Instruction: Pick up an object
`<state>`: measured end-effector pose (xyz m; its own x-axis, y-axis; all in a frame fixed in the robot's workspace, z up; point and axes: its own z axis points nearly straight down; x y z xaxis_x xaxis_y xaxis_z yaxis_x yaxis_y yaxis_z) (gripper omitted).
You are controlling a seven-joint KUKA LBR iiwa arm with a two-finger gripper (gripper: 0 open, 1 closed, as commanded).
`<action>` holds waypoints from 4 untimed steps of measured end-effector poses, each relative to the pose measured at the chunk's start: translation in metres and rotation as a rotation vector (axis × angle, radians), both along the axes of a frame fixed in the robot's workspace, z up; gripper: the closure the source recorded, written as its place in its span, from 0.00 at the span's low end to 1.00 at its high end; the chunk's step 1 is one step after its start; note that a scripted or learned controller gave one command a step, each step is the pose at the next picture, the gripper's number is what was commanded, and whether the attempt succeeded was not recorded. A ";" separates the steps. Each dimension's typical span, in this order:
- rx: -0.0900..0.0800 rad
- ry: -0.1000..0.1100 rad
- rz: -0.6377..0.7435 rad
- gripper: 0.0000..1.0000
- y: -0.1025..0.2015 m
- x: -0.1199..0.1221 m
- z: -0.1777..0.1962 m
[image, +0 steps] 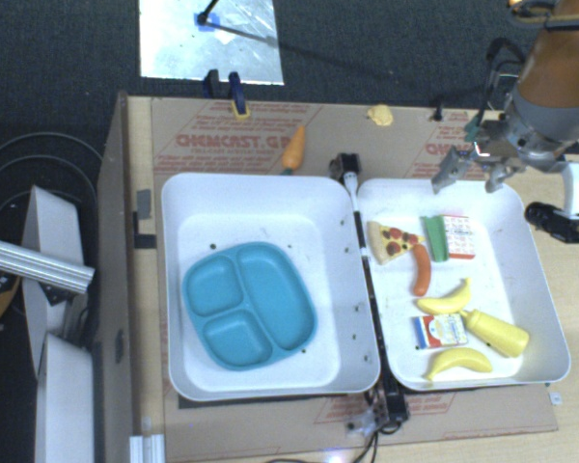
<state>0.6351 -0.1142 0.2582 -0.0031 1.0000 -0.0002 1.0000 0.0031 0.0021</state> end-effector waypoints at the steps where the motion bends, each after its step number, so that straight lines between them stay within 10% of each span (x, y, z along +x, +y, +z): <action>1: 0.001 0.011 -0.003 0.00 -0.013 -0.010 -0.165; 2: -0.014 -0.012 -0.001 0.00 0.025 -0.022 -0.169; 4: 0.001 0.005 -0.001 0.00 0.017 -0.078 -0.174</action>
